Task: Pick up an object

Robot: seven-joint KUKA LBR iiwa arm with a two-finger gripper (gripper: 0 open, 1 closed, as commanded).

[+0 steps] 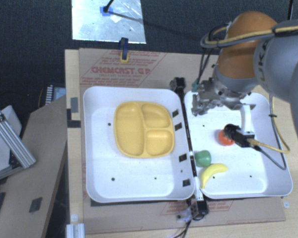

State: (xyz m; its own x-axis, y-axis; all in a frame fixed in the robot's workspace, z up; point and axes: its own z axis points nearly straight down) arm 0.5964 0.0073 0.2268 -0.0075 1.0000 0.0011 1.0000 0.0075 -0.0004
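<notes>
Lying apart from fingers (pixel 202 108), banana (pixel 213 172)

Bench (pixel 72 73) bearing a printed cardboard sheet (pixel 124 68); on the sheet, two white bins side by side: left (pixel 97 182), right (pixel 273 180).

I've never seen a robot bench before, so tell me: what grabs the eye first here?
Most striking is the big grey arm with its orange band, reaching in from the right over the right white bin, its claw near that bin's upper left corner. Next comes the yellow three-compartment plastic tray in the middle of the left white bin. A small yellow toy banana and a green round piece lie by the divider.
</notes>
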